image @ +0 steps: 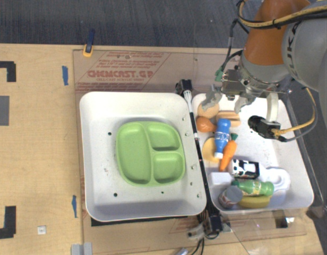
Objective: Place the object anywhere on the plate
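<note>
The gripper (225,101) hangs with jaws spread above the right white bin (296,158), over a tan bread roll (209,110), well right of the green divided plastic plate (150,153).

Two white bins (94,142) sat left of and below the gripper (225,101) — one green plate (150,153), one carrot (227,155), one blue bottle (223,133), one green bottle (255,187).
</note>
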Tool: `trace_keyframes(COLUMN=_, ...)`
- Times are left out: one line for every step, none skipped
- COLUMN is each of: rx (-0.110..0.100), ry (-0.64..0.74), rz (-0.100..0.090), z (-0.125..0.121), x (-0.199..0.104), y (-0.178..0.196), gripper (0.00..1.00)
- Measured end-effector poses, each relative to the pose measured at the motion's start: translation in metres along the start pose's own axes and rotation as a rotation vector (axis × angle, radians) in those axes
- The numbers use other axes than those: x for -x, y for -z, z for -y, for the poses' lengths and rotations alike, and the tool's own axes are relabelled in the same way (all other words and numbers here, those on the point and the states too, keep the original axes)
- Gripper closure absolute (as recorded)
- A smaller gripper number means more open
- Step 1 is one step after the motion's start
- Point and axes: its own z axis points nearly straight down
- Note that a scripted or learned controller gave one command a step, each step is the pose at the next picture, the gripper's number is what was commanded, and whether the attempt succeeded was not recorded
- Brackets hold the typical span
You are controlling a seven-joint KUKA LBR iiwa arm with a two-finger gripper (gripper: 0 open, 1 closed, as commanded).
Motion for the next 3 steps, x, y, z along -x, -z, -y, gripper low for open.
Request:
trace_keyframes(rx=0.015, ry=-0.266, rz=0.011, z=0.020, x=-0.081, y=-0.119, gripper=0.00)
trace_keyframes(rx=0.006, ry=-0.263, rz=0.035, z=0.022, x=-0.071, y=-0.111, gripper=1.00)
trace_keyframes(rx=-0.001, ry=-0.009, rz=-0.001, z=0.074, x=-0.098, y=-0.052, gripper=1.00)
